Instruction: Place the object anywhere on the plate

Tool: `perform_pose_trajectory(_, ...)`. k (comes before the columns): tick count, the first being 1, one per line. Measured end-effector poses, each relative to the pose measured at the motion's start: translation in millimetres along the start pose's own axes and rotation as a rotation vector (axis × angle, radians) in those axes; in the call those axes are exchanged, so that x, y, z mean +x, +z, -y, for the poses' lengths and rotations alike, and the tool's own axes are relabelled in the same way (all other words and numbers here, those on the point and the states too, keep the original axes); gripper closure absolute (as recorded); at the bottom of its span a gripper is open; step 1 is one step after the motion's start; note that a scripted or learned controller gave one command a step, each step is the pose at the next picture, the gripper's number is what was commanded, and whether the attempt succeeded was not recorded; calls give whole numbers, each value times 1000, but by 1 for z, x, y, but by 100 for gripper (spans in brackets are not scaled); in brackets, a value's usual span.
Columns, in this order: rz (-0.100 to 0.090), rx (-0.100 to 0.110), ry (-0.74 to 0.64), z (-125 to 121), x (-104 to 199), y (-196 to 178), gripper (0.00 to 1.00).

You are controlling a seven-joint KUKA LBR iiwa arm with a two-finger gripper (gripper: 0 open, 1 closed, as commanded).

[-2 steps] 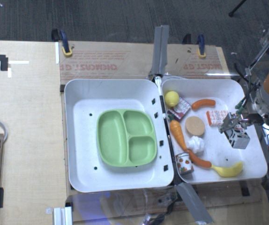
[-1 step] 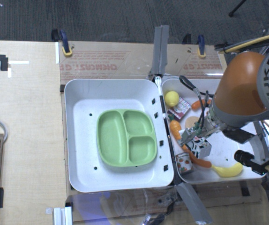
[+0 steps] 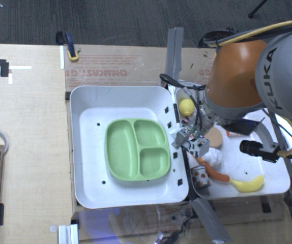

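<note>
The green divided plate (image 3: 137, 149) lies in the middle of the left white bin (image 3: 85, 151), with nothing on it. My gripper (image 3: 193, 140) hangs low at the left edge of the right bin (image 3: 273, 179), just right of the wall between the two bins. It is close above a white crumpled item (image 3: 213, 156) and beside a tan round piece (image 3: 215, 136). The grey arm with its orange band (image 3: 235, 75) hides much of the right bin's back half.
In the right bin lie a yellow lemon (image 3: 186, 106) at the back left, an orange carrot-like piece (image 3: 216, 174), a small can (image 3: 200, 176) and a banana (image 3: 248, 184) near the front. A black part (image 3: 253, 148) sticks out from the wrist.
</note>
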State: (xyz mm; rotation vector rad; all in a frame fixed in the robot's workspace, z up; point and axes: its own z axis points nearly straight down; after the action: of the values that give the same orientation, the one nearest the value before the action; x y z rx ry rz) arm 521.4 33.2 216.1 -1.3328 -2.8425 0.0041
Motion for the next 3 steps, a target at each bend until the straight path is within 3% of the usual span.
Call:
perform_pose_trajectory(1, -1, 2, -177, -54, 48, 40, 100)
perform_pose_trajectory(2, -1, 1, -177, -54, 48, 40, 0)
perform_pose_trajectory(3, -1, 1, -177, -54, 48, 40, 0)
